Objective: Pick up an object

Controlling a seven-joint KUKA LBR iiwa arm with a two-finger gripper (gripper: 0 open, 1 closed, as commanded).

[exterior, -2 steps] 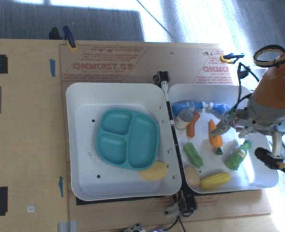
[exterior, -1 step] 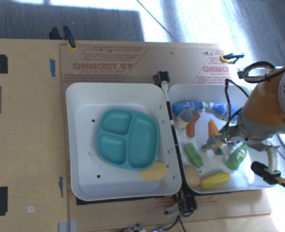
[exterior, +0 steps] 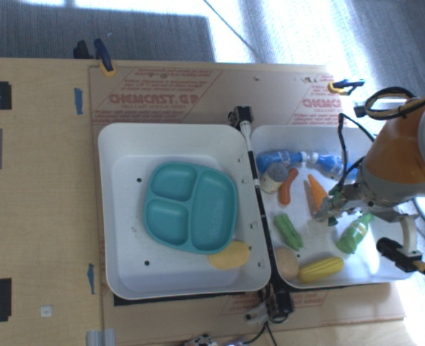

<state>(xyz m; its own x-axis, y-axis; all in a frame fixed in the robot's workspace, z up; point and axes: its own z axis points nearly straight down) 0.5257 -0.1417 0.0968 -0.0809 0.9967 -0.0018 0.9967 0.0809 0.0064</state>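
The gripper point(exterior: 333, 209) hangs low in the right bin point(exterior: 364, 278); finger opening cannot be determined. The carrot point(exterior: 315, 192) lies just beside the tips, the green bottle point(exterior: 354, 235) near — centre on one object, descend vertically, then close.

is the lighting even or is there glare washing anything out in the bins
Camera view: uneven; strong sunlight falls over the right bin, bleaching its white floor around the gripper and paling the toys there; the left bin and teal plate are softly lit and clear; the whole picture is slightly soft.
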